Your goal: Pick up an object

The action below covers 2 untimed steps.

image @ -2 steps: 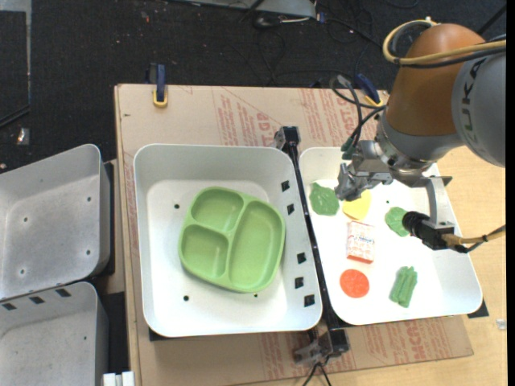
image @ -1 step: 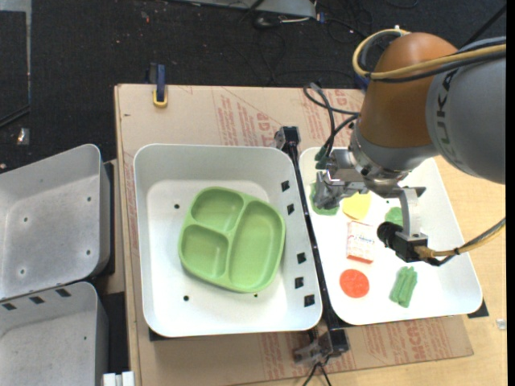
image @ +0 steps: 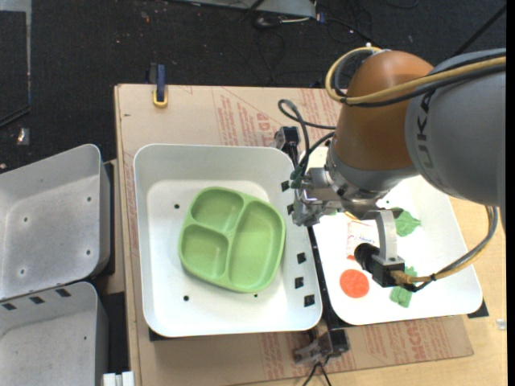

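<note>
Arm comes in from the right and hangs over most of the right bin, so part of that bin's contents is hidden under the wrist. Bench is topped with cardboard, and both bins sit flush side by side on it, presumably so either one is in reach. Left bin holds one thing, a green divided plate. It lies flat, right way up, slightly skewed, near the bin's middle and clear of all the walls. Gripper is low at the seam between the bins, above the right bin's left edge and just beside the plate's right rim, not touching it as far as I can see. Open or closed: can't tell, the wrist blocks the view, and nothing is visibly held. Smaller candidates are in the right bin: an orange disc lying flat near the front, a white card with red print just behind it, a green scrap further back, and another green scrap by the front right. My read: pick not yet made. The plate is shallow with a thin rim, so it needs an edge grip. The disc lies flat and offers little to pinch.
</note>
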Tool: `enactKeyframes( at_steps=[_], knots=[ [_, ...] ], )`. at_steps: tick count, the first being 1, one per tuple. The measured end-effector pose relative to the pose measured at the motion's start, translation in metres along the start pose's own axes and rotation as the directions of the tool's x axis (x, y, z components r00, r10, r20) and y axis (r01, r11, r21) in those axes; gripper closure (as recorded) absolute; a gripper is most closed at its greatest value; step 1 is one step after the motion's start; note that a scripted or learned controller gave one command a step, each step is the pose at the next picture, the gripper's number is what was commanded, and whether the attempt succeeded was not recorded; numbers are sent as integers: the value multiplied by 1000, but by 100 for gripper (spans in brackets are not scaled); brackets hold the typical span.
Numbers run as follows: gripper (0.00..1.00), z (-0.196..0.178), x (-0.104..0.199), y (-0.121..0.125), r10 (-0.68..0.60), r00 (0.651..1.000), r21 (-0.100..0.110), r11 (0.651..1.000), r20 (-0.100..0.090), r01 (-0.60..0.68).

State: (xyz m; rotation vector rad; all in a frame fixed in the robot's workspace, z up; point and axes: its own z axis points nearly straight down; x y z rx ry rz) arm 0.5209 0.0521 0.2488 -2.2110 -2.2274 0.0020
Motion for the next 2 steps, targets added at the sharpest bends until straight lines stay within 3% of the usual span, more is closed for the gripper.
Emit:
enactKeyframes(
  at_steps=[1,2],
  knots=[
    [100,12,41,-31,0,1000,2,1000,0,0],
    [0,11,38,-29,7,1000,-1,1000,2,-7]
  ],
)
